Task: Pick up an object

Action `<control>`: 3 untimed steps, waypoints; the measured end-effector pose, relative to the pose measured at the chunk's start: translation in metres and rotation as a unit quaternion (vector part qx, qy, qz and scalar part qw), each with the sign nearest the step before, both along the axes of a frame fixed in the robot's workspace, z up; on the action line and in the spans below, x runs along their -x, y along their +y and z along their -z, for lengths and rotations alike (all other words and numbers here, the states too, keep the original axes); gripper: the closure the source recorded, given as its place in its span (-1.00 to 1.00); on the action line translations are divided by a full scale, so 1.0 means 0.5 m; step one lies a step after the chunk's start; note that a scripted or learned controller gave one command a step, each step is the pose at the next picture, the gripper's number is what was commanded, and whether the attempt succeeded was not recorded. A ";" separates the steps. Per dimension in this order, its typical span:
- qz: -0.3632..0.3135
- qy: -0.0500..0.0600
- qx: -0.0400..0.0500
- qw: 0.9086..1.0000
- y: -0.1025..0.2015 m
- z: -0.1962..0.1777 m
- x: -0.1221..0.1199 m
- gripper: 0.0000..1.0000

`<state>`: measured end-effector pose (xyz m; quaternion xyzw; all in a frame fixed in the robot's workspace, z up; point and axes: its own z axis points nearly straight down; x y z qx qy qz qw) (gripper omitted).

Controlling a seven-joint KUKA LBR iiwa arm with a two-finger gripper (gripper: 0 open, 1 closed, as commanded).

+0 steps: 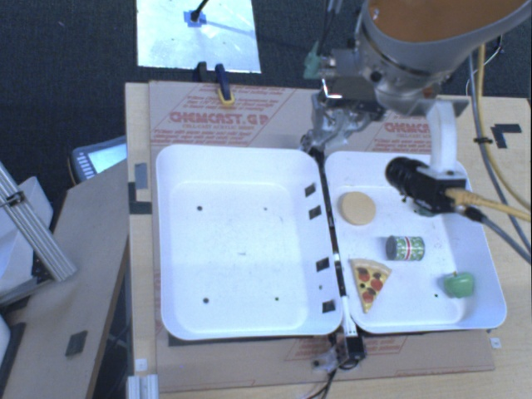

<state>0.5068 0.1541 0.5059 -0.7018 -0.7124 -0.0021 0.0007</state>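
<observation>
Overhead, at a slant: bench and both bins seen from above.
Bench [141, 223]: pale wood-toned top, carrying a cardboard sheet [249, 115] printed with red lettering beneath the bins.
Floor [66, 48]: dark, speckled, behind and left of the bench.
Metal plate [198, 22]: square, shiny, lying on the floor beyond the bench, with a small blue mark near its middle.
Clamp [223, 86]: yellow and dark, at the far edge of the cardboard.
Left bin [241, 169]: shallow, white, showing a few small dark dots on its floor.
Right bin [486, 306]: shallow, white, touching the left bin along a seam with black clips.
Round cookie [358, 208]: tan disc, far left part of the right bin.
Small can [405, 248]: green and white, lying on its side near the middle of the right bin.
Pizza slice [370, 282]: toy wedge, tip toward the near rim, just beside the seam.
Green object [458, 285]: rounded, near right corner of the right bin.
Arm [432, 23]: grey with orange band, entering from upper right.
Gripper [326, 136]: above the far end of the seam between bins, apart from all four objects; open or clenched, cannot tell.
Black cylinder [420, 185]: mounted on a white bracket, over the far part of the right bin.
</observation>
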 end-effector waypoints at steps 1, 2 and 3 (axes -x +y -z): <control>0.004 -0.001 0.001 1.000 -0.013 -0.023 -0.002 1.00; 0.003 -0.001 0.000 1.000 0.121 -0.060 -0.036 1.00; 0.006 0.000 0.001 1.000 0.114 -0.058 -0.035 -1.00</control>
